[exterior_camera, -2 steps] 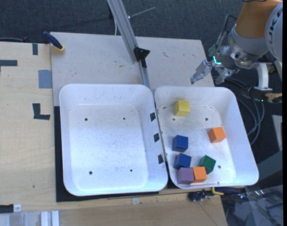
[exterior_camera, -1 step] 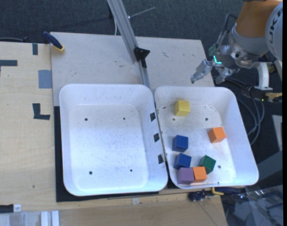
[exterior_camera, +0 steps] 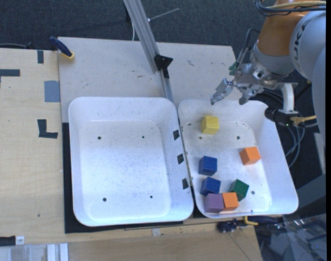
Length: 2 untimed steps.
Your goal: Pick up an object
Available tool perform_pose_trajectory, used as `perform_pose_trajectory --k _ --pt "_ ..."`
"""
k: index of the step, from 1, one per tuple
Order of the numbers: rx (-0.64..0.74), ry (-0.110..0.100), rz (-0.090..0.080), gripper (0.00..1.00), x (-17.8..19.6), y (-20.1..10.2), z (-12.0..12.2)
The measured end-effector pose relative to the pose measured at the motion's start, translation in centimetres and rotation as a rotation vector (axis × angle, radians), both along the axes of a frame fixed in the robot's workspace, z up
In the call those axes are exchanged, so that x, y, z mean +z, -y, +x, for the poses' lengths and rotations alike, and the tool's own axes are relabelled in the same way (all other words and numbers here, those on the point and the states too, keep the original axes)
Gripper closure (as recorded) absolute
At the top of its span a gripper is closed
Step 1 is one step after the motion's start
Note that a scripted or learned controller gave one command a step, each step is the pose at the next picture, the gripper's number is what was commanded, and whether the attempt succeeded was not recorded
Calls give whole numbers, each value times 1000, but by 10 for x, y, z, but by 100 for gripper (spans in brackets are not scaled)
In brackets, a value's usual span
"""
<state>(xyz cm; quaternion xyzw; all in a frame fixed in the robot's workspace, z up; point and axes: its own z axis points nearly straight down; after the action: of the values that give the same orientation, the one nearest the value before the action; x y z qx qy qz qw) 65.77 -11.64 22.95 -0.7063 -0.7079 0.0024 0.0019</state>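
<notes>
The gripper [exterior_camera: 232,94] is a small grey metal part with two thin fingers, spread apart with nothing between them. It hangs over the far rim of the right bin [exterior_camera: 278,145], above and to the right of the yellow cube [exterior_camera: 210,124]. Above it the arm is smooth grey with a round, glossy orange band [exterior_camera: 282,29], and black cables run around the wrist.

Both bins are shallow white plastic trays with rounded corners and many fine dark specks on the floor. The left bin [exterior_camera: 78,145] holds only a few dark dots.

In the right bin the small blocks have flat faces and sharp edges and look matte. The yellow cube lies alone near the far side. An orange block [exterior_camera: 250,155] lies near the right wall. A blue cube [exterior_camera: 207,165] is in the middle, and a second blue cube [exterior_camera: 211,185] is just below it. At the near wall, a purple block [exterior_camera: 213,202], a smaller orange cube [exterior_camera: 230,200] and a green block [exterior_camera: 240,188] sit close together, touching or nearly so.

The worktop [exterior_camera: 111,64] is pale and scratched. A slanted grey metal bar [exterior_camera: 143,26] crosses it and ends at a black clamp [exterior_camera: 163,62] behind the bins. A blue and yellow tool [exterior_camera: 62,47] lies at the far left corner.
</notes>
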Motion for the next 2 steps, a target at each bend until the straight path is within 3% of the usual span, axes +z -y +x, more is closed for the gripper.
perform_pose_trajectory --k 2 --pt "-1 -2 0 0 -126 2 5"
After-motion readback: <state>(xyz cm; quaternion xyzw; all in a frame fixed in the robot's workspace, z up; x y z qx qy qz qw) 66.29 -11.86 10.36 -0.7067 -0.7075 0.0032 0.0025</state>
